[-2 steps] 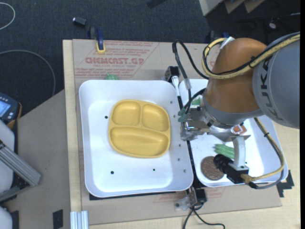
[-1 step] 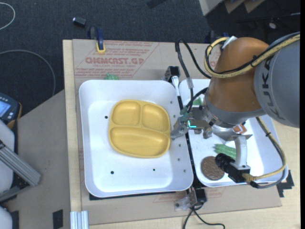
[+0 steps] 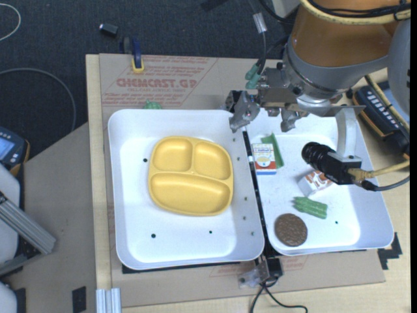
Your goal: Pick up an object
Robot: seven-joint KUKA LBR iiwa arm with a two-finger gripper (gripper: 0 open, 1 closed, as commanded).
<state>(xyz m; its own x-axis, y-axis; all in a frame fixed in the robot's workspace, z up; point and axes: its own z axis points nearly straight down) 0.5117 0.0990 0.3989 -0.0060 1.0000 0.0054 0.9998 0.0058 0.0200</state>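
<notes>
The spread, empty gripper (image 3: 264,119) hangs just above the small carton (image 3: 264,158), which lies in the right bin (image 3: 365,237).

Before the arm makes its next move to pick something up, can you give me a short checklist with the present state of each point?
1. Objects available in the right bin: ok; small carton, brown disc, green pod.
2. Hand over a bin: ok; it sits above the top end of the divide between the bins.
3. Hand holding anything: cannot tell.
4. Yellow tray lying flat in the left bin: ok.
5. Carton free of neighbours: ok; it lies apart from the disc and pod.
</notes>
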